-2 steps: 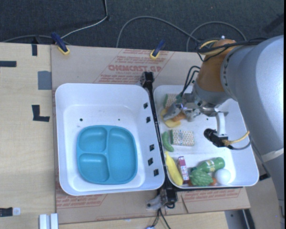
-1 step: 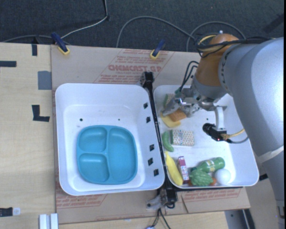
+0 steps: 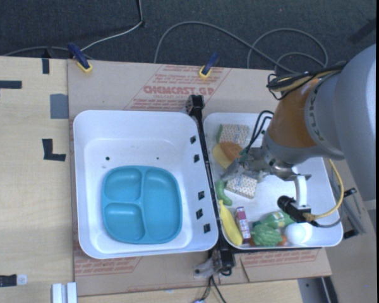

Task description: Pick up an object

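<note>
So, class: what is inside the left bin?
The left bin holds a blue three-compartment plate, nothing on it. The plate covers the bin floor beneath, so anything under it is hidden.

Turquoise plate (image 3: 142, 205) in the white bin (image 3: 88, 131); yellow banana (image 3: 230, 225), green broccoli (image 3: 266, 233), white egg (image 3: 298, 233), orange-banded grey arm (image 3: 316, 112).

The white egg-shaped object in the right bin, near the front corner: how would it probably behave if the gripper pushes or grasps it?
The white egg-shaped object looks round and smooth, so it would probably roll when pushed and may slip from two fingers. It lies against the right bin's front wall beside the green vegetable, which might stop it.
</note>
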Available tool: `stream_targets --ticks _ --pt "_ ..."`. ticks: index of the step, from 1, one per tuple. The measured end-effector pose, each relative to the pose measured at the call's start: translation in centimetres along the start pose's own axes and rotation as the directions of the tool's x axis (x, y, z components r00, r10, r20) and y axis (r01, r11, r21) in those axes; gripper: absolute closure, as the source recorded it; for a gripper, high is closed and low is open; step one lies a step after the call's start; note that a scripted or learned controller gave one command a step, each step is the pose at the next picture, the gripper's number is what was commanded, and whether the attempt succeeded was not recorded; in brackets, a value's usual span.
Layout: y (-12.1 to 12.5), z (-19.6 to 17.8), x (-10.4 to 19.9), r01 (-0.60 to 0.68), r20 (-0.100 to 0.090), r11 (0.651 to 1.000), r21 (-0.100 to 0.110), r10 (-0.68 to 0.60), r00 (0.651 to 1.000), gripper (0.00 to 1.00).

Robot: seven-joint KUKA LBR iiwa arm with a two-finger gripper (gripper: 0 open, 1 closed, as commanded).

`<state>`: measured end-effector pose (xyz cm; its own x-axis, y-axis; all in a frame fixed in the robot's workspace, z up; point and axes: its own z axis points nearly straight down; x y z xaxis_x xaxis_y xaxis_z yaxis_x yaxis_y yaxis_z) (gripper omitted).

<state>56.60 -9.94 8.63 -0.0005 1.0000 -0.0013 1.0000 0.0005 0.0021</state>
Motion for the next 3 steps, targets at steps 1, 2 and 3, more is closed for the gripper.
stream_targets --ticks 1,2,3 --pt "5.2 0.0 0.6 0.001 0.0 1.0 -0.003 -0.001 1.0 0.0" --pt "10.3 0.1 0.4 0.002 -0.001 1.0 0.0 -0.002 1.0 0.0" --pt "8.1 0.1 0.3 0.001 0.001 1.0 0.0 -0.001 1.0 0.0"
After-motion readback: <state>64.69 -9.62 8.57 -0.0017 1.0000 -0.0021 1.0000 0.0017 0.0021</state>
